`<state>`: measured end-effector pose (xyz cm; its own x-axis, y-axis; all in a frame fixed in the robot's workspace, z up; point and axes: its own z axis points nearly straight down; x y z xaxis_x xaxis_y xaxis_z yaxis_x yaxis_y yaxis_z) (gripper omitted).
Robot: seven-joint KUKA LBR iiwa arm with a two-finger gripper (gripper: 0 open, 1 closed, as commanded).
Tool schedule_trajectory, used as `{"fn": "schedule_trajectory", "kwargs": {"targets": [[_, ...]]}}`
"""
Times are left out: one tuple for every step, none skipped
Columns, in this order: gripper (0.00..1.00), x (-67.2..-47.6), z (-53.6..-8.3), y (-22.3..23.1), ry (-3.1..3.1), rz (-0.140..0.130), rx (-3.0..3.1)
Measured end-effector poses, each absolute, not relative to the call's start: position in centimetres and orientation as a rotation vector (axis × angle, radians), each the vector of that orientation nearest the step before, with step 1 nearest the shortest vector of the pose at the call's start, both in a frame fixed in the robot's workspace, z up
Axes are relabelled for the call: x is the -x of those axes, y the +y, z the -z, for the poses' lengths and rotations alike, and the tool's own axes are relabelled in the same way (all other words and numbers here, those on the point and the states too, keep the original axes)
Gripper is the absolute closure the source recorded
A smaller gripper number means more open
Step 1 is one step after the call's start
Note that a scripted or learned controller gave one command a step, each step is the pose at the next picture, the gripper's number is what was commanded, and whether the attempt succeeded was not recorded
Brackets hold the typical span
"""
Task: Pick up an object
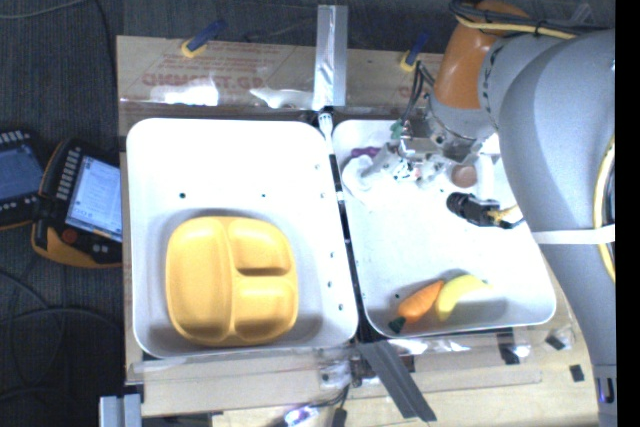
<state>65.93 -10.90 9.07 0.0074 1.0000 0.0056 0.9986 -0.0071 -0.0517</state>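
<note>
The left bin [200, 140] is white; its tray [232, 277] is plain yellow. The right bin [420, 235] is white; carrot [422, 298] orange, banana [460, 293] yellow.

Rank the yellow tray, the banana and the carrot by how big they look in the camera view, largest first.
1. yellow tray, by far the largest.
2. banana and carrot: lying side by side, they look about alike, so I leave them unranked.
</note>
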Motion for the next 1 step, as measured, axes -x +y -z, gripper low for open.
{"fn": "schedule_trajectory", "kwargs": {"targets": [[1.00, -65.85, -10.20, -11.19, -2.185, -0.063, 2.200]]}}
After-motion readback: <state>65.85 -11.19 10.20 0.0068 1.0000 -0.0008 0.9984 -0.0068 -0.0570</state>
